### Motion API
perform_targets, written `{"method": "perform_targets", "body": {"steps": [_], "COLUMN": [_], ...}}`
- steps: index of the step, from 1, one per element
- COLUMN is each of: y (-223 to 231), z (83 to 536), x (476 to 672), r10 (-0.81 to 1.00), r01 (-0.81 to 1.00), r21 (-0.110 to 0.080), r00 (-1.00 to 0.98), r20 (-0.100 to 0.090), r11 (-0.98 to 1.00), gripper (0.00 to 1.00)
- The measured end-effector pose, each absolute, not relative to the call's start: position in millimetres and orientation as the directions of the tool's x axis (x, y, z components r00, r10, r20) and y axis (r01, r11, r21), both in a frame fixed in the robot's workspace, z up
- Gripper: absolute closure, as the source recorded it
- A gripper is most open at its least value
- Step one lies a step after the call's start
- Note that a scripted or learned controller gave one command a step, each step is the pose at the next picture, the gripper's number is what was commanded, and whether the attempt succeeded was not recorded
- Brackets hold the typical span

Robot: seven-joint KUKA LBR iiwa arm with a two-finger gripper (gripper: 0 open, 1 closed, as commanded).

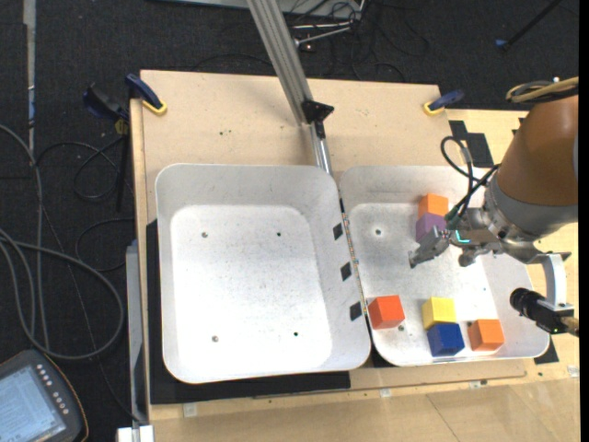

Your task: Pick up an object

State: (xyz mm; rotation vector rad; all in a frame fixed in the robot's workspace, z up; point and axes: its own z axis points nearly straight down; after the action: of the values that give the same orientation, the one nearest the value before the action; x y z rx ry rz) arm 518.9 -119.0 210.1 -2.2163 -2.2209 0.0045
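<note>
Chunky grey arm [529, 205] with a fat orange band [552, 145], black cables looping by the wrist, small grey claw [442, 247].

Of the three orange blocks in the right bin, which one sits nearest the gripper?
The orange block at the back, just above the purple block and beside the gripper. The other two lie along the front edge.

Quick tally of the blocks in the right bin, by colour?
Orange blocks: 3
Yellow block: 1
Blue block: 1
Purple block: 1, beside the gripper
Total: 6
</note>
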Motion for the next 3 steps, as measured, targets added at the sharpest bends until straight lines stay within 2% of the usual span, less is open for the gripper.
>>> {"method": "perform_targets", "body": {"steps": [1,3], "y": [-119,-124], "z": [212,123], "x": [519.8,511.8], "r10": [1.000,1.000], "r01": [1.000,1.000], "r21": [0.000,-0.005], "r00": [0.000,0.002], "r20": [0.000,0.001], "r11": [0.000,-0.002], "gripper": [0.00,0.00]}}
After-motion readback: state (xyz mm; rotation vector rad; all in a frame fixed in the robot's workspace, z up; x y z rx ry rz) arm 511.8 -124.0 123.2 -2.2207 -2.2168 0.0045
